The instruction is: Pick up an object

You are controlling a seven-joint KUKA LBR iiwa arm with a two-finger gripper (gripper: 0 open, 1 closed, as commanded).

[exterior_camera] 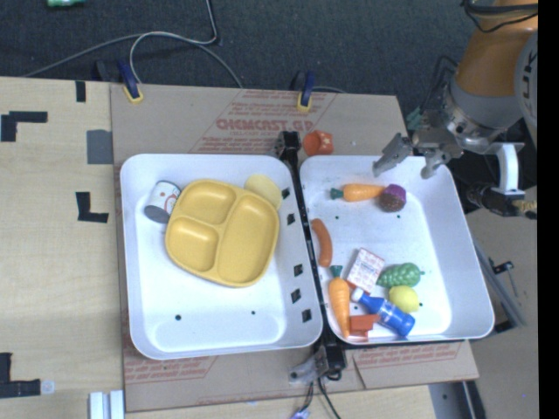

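The claw (409, 157) hangs spread, gripping nothing, above the right bin's (463, 234) far edge. Just beside it lie one purple ball (393, 197) and one of two carrots (361, 193). The left bin (140, 260) holds one yellow tray (222, 231).

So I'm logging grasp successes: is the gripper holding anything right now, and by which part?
Nothing is held. The gripper hangs open above the right bin's far edge, its fingers spread with nothing between them.

Open jaws of the gripper (410, 160) hang empty above the right bin's (437, 234) far edge — carrot (361, 192) just below.
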